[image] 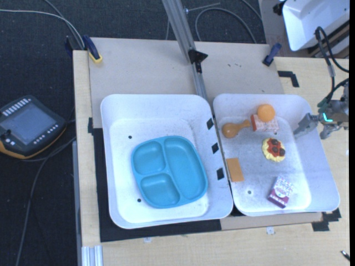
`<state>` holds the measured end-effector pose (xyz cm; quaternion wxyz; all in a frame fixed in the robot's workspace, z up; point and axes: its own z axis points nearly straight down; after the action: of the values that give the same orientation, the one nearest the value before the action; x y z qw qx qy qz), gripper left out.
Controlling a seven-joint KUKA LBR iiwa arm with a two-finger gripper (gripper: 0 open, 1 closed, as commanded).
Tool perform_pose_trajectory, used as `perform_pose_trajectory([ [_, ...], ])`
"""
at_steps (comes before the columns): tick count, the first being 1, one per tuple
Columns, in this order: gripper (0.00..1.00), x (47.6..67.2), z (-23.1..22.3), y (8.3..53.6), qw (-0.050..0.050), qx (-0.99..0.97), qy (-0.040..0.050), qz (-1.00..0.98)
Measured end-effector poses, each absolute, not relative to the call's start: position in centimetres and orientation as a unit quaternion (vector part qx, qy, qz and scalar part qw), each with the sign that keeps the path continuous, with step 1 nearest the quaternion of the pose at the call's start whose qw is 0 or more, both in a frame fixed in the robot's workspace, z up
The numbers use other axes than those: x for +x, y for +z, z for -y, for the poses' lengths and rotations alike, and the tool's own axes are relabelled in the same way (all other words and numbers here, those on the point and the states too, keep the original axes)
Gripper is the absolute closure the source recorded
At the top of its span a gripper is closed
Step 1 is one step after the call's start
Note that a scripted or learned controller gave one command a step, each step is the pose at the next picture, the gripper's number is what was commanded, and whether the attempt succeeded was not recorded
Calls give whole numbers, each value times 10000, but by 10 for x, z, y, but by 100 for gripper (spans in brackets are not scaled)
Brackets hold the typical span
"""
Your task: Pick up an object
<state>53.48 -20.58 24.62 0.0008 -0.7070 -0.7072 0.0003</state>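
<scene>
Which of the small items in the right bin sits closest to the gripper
The yellow round piece with red spots lies closest to the gripper. The orange ball is a bit farther; the purple packet and tan block clearly farther.

The gripper, at three o'clock beside the right bin, is cut by the picture's edge so its fingers cannot be read, the print on the small pink packet at five o'clock is too small, and the white machine at one o'clock is cropped.
</scene>
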Motion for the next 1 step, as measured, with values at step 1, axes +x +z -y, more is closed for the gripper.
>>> perform_pose_trajectory([
  [1,0,535,206,247,0,-7069,-2,7074],
])
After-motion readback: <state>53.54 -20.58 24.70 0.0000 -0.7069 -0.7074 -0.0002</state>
